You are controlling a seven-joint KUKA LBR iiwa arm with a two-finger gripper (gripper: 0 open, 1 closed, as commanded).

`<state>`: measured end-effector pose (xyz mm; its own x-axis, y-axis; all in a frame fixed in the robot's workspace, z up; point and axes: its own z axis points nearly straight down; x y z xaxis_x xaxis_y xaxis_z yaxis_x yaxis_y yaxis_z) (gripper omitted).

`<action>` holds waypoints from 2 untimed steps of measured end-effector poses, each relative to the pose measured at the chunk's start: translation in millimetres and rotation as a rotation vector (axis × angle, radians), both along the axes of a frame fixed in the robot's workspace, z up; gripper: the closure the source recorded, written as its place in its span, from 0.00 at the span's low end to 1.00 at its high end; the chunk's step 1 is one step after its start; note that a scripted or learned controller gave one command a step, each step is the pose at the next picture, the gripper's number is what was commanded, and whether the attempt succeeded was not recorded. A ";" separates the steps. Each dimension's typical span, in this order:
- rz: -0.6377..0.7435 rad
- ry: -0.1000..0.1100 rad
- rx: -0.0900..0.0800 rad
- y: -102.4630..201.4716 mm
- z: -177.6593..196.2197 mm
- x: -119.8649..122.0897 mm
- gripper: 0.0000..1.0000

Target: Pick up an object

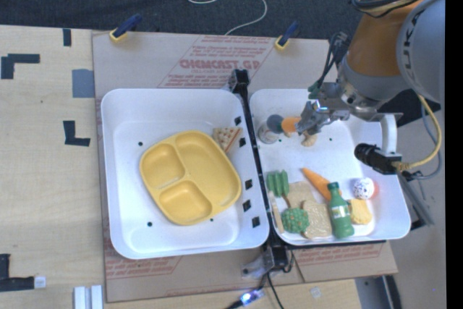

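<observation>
In the camera view we see the jaws [312,121] of the grey-and-orange arm [387,32] low in the upper part of the right bin [396,228], right of centre in the frame. We cannot tell how far the jaws stand apart or whether they hold anything. Just left of them lies a small orange piece [289,125] beside a grey cylinder [273,125]. In the lower part of that bin lie a carrot [315,181], a green bottle [338,210], a white ball [363,189] and green toy pieces [278,183]. The left bin [123,228] holds a yellow divided plate [189,176] with a waffle piece [226,136] at its upper right edge.
</observation>
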<state>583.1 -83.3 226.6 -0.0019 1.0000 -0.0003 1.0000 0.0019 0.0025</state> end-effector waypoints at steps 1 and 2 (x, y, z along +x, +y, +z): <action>0.004 0.005 0.002 53.6 3.4 -20.5 1.00; 0.001 0.006 0.001 63.9 7.2 -35.1 1.00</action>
